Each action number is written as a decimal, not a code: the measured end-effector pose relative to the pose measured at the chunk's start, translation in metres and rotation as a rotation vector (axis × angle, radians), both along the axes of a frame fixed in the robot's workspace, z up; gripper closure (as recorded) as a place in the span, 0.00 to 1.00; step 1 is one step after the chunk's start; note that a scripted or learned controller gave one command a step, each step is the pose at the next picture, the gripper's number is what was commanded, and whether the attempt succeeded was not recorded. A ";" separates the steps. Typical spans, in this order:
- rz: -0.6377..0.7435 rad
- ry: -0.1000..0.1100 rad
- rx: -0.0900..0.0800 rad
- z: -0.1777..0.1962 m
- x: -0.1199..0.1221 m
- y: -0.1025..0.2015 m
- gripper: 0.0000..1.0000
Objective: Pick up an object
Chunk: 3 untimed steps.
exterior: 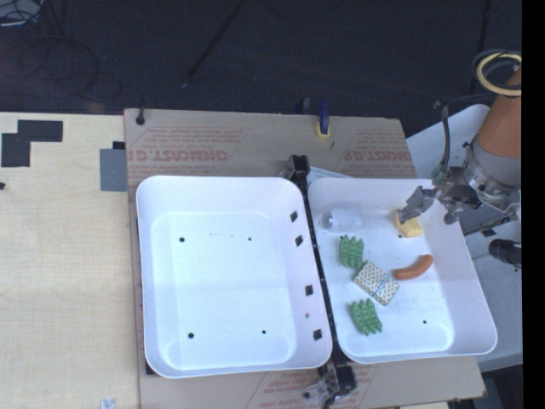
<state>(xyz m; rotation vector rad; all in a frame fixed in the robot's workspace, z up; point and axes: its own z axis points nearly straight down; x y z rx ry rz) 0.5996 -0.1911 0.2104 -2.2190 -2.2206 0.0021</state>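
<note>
The arm (501,135) reached in from the right edge, grey with its orange band showing above the wrist, and its gripper (433,201) hung over the far right part of the right bin (477,313). The two fingers stood apart, one finger (417,201) directly above a small yellow block (409,226) and the other off to its right; the block lay on the bin floor below, not between the fingers, and nothing was gripped. Whether the left finger touched the block could not be told from this angle. Other contents of the right bin: a clear plastic piece (344,220) at far left, hard to make out against the white; a green studded block (351,251) just near of it; a white patterned box (376,281) at centre, tilted; an orange sausage-shaped item (413,267) just right of the box, close to it but apparently apart; and a second green studded block (365,315) nearer the front. The left bin (157,331) sat alongside, the two rims meeting at a row of black clips (308,290). Both bins rested on a cardboard sheet (247,143) with reversed red print, on the light wooden bench (60,296).
</note>
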 end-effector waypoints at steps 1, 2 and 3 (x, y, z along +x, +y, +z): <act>0.004 0.004 0.000 -0.107 0.044 -0.010 0.00; 0.007 -0.001 -0.002 -0.090 0.045 -0.010 1.00; -0.006 0.008 0.003 -0.090 -0.078 -0.023 1.00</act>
